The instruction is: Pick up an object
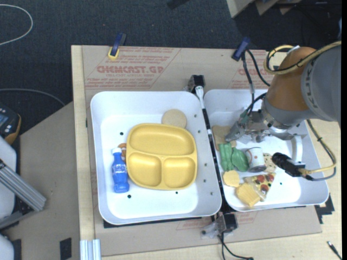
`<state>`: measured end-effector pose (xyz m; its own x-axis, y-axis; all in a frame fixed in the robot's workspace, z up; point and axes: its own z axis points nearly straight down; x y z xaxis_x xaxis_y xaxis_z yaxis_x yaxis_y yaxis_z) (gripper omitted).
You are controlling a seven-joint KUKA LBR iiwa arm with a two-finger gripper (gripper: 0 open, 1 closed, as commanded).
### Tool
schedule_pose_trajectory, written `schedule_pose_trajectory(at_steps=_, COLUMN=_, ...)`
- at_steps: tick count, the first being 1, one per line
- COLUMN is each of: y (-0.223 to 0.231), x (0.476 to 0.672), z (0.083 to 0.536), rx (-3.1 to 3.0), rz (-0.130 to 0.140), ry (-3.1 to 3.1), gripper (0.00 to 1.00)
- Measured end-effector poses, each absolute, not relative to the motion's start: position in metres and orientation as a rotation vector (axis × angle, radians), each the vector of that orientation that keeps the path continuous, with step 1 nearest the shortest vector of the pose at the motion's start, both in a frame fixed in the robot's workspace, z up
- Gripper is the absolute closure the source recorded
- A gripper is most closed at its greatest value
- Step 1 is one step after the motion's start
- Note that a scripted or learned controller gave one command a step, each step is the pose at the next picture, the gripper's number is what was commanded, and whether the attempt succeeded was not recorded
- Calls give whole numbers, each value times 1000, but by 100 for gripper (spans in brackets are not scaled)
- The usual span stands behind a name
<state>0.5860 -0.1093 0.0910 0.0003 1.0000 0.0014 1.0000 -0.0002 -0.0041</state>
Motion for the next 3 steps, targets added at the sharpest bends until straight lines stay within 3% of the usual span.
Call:
schedule_pose_trajectory(at_steps=1, y=-110, x=587, z=104, rx=-2225, rz=-2, ry=-2220, gripper=100)
schedule_pose_trajectory(at_steps=3, y=-112, x=592, z=222, rx=-2225, rz=-6, ry=-2227, gripper=100)
